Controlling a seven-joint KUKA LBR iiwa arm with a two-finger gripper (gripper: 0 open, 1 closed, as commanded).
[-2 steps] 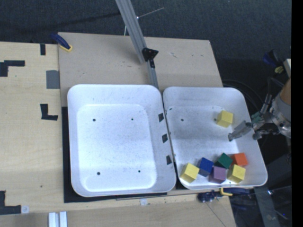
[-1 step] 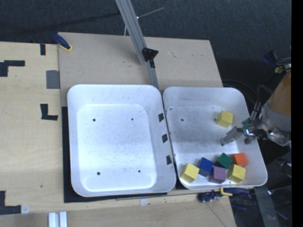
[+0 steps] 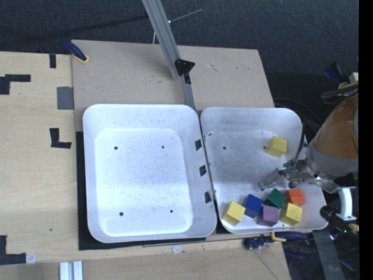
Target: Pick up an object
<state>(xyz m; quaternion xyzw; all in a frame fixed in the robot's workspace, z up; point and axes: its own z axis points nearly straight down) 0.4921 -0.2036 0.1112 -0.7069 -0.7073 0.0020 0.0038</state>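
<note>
Several small cubes lie in the right bin (image 3: 245, 127). One yellow cube (image 3: 277, 146) sits alone near the bin's far right side. Clustered along the near edge are a yellow cube (image 3: 234, 212), a blue cube (image 3: 253, 205), a green cube (image 3: 275, 198), a purple cube (image 3: 269, 214), an orange cube (image 3: 296, 196) and another yellow cube (image 3: 293, 214). My gripper (image 3: 275, 181) reaches in from the right and hangs low over the bin, just above the green and orange cubes and below the lone yellow cube. I see no cube in it.
The left bin (image 3: 143, 174) stands beside the right one, sharing a raised middle rim. A slanted metal pole (image 3: 166, 34) crosses the bench behind the bins. The arm's orange band (image 3: 341, 136) looms over the right bin's right wall.
</note>
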